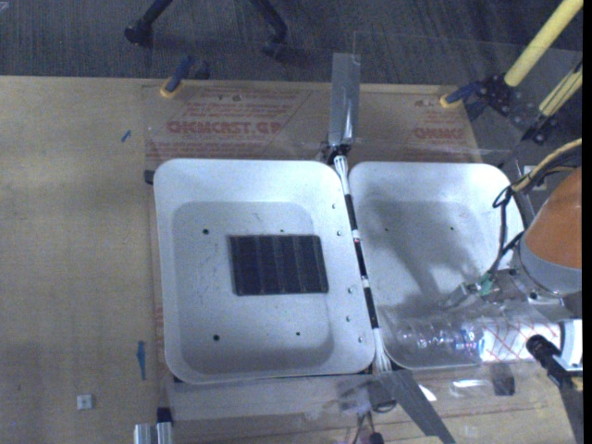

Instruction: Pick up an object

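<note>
A dark ribbed rectangular pad (277, 265) lies flat in the middle of the left bin (185, 202). A clear plastic bottle (433, 337) lies on its side along the front wall of the right bin (416, 192), with a bluish label near its right end. My gripper (481, 290) reaches in from the right, low over the right bin's front right part. It is just above and behind the bottle's right end. The arm's orange band (564, 220) rises behind it. Nothing shows held in the gripper.
A thin divider with cables (356, 248) runs between the two bins. A metal bracket (344, 100) stands at the back between them. Yellow-handled clamps (546, 35) sit at the back right, and wooden bench (74, 248) extends to the left.
</note>
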`<action>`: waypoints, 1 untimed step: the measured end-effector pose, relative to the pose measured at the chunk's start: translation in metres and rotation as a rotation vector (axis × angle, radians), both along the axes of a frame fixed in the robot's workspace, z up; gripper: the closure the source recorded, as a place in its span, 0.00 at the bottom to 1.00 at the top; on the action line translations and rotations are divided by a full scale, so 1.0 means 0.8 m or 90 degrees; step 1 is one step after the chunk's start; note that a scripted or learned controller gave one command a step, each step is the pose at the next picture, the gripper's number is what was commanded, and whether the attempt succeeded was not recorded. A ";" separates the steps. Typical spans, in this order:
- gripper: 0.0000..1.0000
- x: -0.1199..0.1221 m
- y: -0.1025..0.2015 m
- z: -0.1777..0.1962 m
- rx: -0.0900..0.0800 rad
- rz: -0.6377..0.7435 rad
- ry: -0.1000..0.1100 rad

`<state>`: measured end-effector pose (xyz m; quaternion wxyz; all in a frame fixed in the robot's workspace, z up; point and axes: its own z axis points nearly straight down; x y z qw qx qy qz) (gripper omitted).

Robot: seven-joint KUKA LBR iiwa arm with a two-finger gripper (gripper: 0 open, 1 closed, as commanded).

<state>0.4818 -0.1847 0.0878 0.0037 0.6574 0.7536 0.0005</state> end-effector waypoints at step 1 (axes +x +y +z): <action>0.00 0.070 0.060 0.000 0.002 -0.095 -0.003</action>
